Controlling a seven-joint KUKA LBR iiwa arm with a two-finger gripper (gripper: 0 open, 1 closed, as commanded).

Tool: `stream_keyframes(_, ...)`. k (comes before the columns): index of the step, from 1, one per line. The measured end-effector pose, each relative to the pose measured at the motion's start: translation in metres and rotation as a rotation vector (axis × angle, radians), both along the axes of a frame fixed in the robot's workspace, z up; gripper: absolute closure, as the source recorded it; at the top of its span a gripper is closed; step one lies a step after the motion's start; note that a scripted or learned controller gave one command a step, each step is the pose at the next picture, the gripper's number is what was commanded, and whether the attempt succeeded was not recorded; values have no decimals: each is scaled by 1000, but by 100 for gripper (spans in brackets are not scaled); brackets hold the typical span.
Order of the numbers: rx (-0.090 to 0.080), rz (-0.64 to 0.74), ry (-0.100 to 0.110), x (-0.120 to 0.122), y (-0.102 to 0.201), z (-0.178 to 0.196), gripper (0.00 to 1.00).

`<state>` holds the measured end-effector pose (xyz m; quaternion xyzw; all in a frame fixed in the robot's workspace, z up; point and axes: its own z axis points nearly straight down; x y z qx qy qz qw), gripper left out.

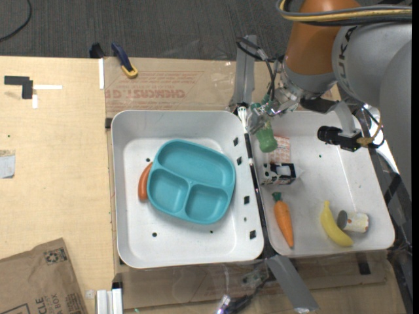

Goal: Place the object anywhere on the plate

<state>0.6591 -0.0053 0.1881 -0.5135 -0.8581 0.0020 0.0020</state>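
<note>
Green object [266, 139]: you are seeing it hanging pinched between the gripper's [263, 122] fingers, just right of the teal plate [191, 182].
Plate: lying in the left bin [131, 241].
Carrot [283, 221]: lying right of the plate.

Dark grey carpet floor [131, 12] behind; light wooden bench [46, 175]; cardboard sheet [170, 87] under bins.

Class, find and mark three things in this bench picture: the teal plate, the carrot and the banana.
plate [171, 190]: camera view, floor of its lower left compartment.
carrot [283, 222]: camera view, middle of its orange body.
banana [331, 226]: camera view, middle of its yellow curve.
</note>
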Motion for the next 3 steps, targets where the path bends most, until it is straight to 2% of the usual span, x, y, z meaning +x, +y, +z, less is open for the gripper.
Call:
stream_keyframes(2, 1, 286, 1, -58, 134, 15, 100)
stream_keyframes(3, 1, 285, 0, -58, 133, 15, 0)
